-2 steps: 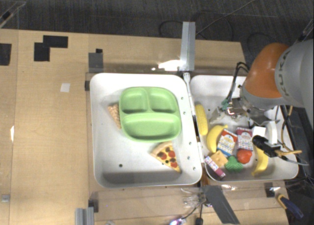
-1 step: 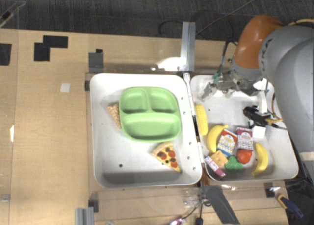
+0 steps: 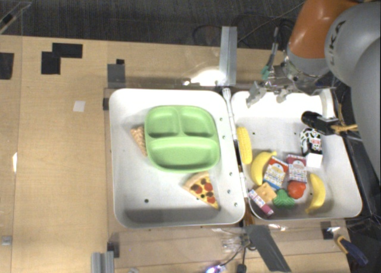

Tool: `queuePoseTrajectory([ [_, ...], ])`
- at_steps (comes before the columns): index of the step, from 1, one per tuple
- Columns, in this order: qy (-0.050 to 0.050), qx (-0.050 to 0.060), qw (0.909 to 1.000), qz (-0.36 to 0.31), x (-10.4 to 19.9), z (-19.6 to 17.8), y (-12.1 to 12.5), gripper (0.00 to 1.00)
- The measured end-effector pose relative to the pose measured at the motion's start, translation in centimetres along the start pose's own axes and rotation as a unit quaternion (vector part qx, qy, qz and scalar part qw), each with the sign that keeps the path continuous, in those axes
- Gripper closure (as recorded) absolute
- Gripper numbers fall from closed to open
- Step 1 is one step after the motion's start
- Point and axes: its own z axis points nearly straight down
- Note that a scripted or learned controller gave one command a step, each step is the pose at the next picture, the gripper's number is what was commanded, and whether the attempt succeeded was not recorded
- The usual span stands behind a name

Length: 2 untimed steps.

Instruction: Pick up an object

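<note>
- The claw [image 3: 266, 93] hangs over the far rim of the right bin [image 3: 351, 209]. Whether it is spread or pressed together cannot be told, and nothing is seen in it.
- Just below the claw, the bin's white floor lies bare.
- Past that bare patch and to the claw's left, a corn cob [image 3: 243, 144] lies along the wall between the bins.
- To its right, a black-and-white spotted toy [image 3: 309, 141] sits by the outer wall.
- Farther on, the other pickable things crowd the bin's near end: a banana [image 3: 259, 168], two small cartons [image 3: 275, 173], a red tomato [image 3: 296, 190] and a second banana [image 3: 317, 193].
- Well off to the left, the left bin [image 3: 128, 197] holds a green tray [image 3: 181, 137] and a pizza slice [image 3: 203, 189].
- A pale wooden bench [image 3: 53, 165] spreads beyond.
</note>
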Motion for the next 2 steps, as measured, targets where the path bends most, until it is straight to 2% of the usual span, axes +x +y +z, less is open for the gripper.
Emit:
queuePoseTrajectory([
  [1, 0.0, 0.002, 0.9986, -0.053, -6.4, 6.8, -6.2, 0.0],
  [2, -0.003, -0.006, 0.9792, -0.203, -3.8, 9.5, -11.1, 0.0],
])
